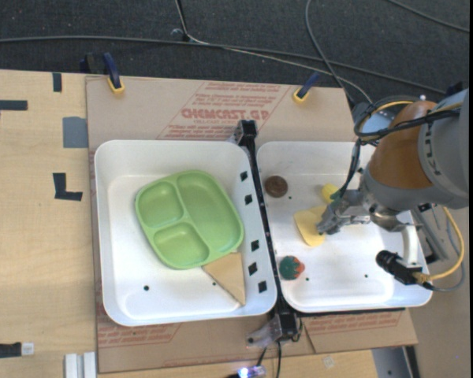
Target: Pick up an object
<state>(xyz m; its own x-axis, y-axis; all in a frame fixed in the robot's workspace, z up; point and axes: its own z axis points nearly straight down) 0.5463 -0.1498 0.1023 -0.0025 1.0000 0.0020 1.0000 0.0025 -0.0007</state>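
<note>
Bench: cardboard sheet (221, 109) under two shallow white bins.
Left bin (114, 211): green compartment tray (188, 219).
Right bin (339, 286): gripper (329, 220) over pale yellow flat piece (307, 228).
Jaws: cannot tell.

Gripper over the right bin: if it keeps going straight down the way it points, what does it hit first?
Most likely the pale yellow piece just under the gripper, lying on the right bin floor; depth is hard to judge.
</note>
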